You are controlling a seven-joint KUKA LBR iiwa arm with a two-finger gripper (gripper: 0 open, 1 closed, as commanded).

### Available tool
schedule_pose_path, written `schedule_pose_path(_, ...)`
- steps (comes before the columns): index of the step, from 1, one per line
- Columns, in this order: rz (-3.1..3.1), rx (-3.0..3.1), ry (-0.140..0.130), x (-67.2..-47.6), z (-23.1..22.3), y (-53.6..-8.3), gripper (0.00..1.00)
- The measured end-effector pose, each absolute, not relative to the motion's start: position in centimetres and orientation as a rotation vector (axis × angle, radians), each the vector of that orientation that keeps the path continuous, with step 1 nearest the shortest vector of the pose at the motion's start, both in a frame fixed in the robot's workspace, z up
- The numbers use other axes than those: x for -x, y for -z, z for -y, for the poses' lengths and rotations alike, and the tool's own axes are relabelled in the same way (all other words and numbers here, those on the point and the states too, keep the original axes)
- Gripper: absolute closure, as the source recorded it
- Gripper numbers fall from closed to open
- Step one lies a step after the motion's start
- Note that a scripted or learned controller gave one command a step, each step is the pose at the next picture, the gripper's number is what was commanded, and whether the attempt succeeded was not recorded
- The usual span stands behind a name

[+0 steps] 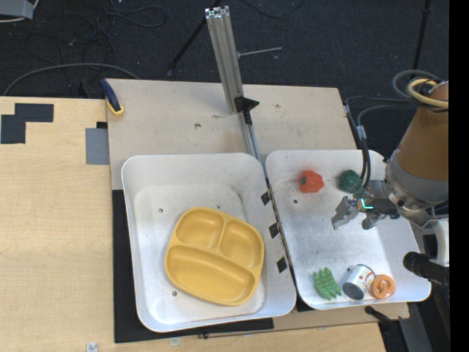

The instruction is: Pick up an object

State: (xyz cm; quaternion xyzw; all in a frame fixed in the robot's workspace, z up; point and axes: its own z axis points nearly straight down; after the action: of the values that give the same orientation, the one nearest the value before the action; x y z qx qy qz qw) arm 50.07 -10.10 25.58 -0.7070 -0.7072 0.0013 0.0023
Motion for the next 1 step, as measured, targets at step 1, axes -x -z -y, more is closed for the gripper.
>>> schedule_pose_path(1,2.219,2.219,-0.003,-50.10,10.11,-25.64,0.00)
